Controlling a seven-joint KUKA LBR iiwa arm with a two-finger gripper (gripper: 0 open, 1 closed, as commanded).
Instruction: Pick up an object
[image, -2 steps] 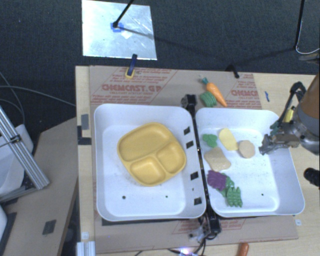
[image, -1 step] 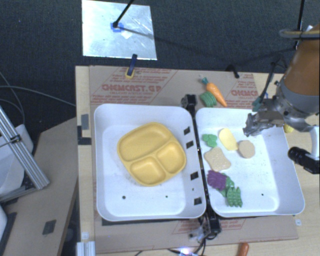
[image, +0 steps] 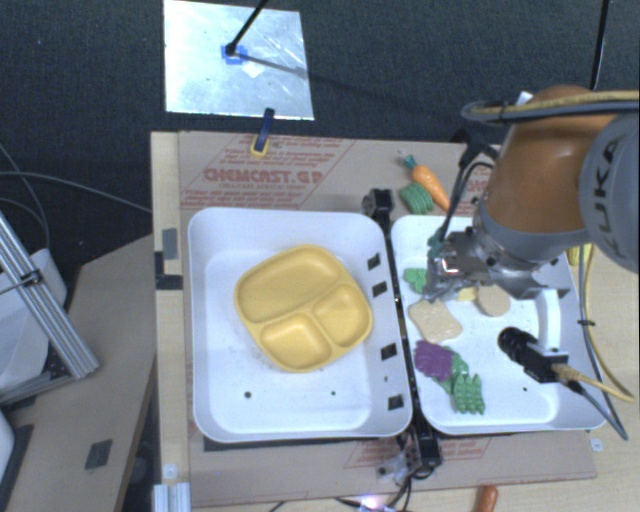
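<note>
My gripper (image: 446, 278) hangs low over the upper left part of the right bin (image: 520, 412), under the grey and orange arm. A small green toy (image: 414, 277) lies just left of it. Just below the gripper rests a tan bread-like slice (image: 435, 321), and a tan round piece (image: 492, 301) shows to its right. Nearer the front lie a purple grape bunch (image: 432, 358) and a green leafy toy (image: 466, 392). Nothing can be made out between the fingertips.
The left bin (image: 215, 400) holds a yellow divided plate (image: 303, 306). A toy carrot (image: 429, 180) and a green piece (image: 416, 199) lie on the cardboard behind the right bin. A black-clipped divider (image: 392, 300) runs between the bins.
</note>
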